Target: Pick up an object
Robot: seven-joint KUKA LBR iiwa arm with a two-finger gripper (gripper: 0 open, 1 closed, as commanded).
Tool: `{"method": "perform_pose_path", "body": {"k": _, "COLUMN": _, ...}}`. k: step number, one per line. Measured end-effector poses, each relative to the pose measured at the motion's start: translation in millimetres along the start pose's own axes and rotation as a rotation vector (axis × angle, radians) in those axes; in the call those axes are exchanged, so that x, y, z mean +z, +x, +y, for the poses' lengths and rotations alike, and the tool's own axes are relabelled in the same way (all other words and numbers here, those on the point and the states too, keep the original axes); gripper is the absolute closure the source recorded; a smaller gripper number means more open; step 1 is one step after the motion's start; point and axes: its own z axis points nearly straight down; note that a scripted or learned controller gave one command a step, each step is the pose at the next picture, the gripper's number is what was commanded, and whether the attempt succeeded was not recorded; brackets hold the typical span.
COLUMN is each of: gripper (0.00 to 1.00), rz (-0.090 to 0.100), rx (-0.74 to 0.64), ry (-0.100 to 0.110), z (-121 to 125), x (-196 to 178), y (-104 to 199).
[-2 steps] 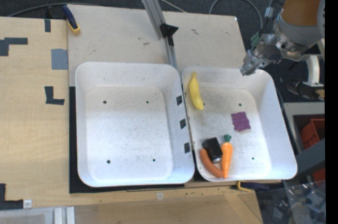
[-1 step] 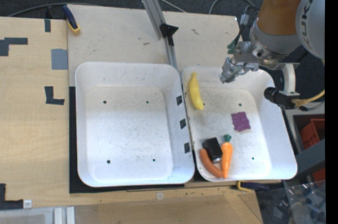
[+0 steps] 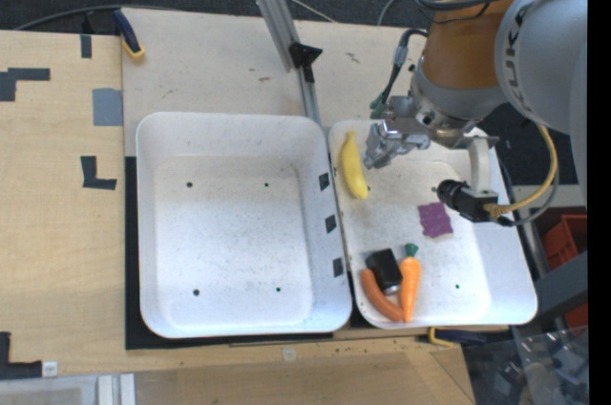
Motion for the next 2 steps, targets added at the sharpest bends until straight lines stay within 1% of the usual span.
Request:
{"method": "perform_pose_path", "body": {"k": 1, "gripper": 1.00, "rz": 0.000, "rx": -0.001, "ry": -0.002, "z": -9, "x": -1, "y": 48}}
{"method": "perform_pose_path", "body": {"k": 2, "gripper": 1.00, "rz": -0.001, "rx": 0.000, "ry": -0.001, "z": -18, "x": 9, "y": 92}}
